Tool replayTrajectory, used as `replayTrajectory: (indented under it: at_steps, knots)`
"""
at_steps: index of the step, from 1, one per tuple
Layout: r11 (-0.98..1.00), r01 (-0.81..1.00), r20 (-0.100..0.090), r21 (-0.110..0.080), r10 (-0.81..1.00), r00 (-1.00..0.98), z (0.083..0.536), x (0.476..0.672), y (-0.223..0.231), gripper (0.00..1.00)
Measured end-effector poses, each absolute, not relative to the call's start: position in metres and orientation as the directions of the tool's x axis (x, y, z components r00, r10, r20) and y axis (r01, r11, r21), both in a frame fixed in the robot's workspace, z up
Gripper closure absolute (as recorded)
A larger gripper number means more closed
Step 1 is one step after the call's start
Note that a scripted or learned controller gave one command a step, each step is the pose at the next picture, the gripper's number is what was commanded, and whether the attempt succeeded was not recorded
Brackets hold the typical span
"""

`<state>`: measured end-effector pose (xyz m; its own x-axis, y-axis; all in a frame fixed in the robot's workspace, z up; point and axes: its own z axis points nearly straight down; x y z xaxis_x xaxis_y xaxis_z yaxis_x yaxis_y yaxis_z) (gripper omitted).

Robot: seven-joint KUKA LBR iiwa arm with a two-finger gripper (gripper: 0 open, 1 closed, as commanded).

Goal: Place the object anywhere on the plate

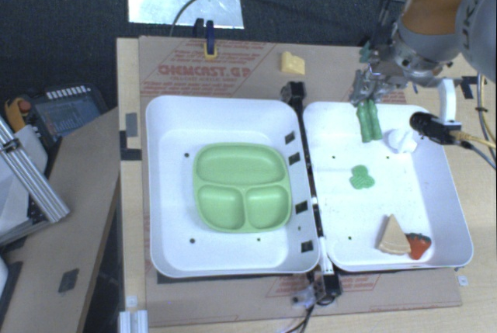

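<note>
Camera view shows my gripper [366, 95] in the right bin [446, 192], fingers closed around a green stick-shaped object [368, 123] hanging below them. I'd lift clear, cross the divider, and release over the green plate [203, 168].

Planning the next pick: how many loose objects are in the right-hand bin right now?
4: a green stick at the back under the gripper, a white piece beside it, a green floret mid-bin, a wedge front right. The arm may hide more.
</note>
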<state>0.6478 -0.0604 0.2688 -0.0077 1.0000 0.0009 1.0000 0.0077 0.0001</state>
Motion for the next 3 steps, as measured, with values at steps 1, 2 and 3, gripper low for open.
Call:
replayTrajectory:
  at_steps: [1,2,3]
  knots:
    - [0.01,1.0,0.002,0.0,1.0,-0.01,0.264,0.644,-0.003,1.0]
    - [0.009,1.0,0.002,-0.002,1.0,-0.009,0.244,0.628,0.047,1.0]
    - [0.009,1.0,0.002,-0.001,1.0,-0.009,0.241,0.615,0.089,1.0]
